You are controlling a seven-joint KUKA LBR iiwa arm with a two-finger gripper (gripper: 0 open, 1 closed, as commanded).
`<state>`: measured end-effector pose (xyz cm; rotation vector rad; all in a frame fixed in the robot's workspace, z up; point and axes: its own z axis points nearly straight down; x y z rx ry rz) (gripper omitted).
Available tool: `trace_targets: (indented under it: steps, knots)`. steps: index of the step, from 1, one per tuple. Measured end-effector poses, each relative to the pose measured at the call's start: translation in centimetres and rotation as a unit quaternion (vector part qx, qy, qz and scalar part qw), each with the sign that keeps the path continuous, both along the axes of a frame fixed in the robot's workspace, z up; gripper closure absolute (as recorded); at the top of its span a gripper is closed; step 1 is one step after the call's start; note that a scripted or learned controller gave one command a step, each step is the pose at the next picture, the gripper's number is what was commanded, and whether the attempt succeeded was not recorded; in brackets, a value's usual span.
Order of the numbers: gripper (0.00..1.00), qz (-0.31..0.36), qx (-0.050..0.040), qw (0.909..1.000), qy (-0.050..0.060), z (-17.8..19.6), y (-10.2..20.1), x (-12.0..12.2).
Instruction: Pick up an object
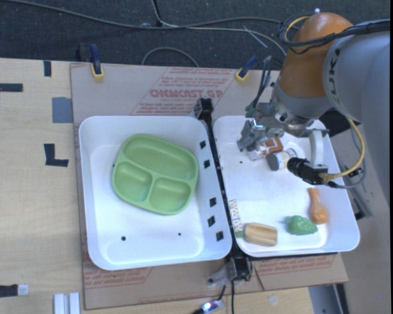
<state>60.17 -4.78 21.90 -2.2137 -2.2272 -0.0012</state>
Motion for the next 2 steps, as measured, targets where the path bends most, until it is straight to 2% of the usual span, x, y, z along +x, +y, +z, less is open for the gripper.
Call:
trace_targets:
  steps: [1,2]
  knots:
    - [1.00,0.000,0.0000,1.0000,0.000,-0.4,4.8,2.1]
    - [1.00,0.001,0.0000,1.0000,0.000,-0.1,10.1,2.1]
